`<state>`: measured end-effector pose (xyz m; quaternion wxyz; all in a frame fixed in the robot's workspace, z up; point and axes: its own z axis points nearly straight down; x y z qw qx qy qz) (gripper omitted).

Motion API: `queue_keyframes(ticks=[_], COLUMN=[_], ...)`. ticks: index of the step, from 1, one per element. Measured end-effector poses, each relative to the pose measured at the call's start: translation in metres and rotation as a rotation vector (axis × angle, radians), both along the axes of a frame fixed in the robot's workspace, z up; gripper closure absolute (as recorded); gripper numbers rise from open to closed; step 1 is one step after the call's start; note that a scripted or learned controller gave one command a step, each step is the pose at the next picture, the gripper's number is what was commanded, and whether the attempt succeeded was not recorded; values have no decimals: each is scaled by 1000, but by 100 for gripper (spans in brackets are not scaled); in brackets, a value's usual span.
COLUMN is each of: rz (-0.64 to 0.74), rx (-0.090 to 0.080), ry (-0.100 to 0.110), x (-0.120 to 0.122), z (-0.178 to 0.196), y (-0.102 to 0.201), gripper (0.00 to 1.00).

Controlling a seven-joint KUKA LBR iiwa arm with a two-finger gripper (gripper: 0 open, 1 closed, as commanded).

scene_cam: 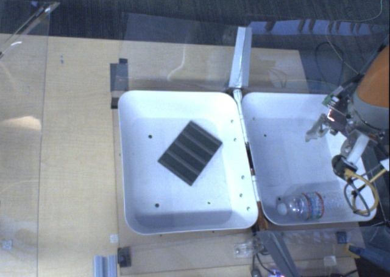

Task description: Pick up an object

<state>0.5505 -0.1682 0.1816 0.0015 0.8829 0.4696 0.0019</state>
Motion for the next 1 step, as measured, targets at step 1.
queue_keyframes(ticks=[1], rz=[0], rx=[0], ry=[1], x=[0], z=[0], y=[0], gripper=[0])
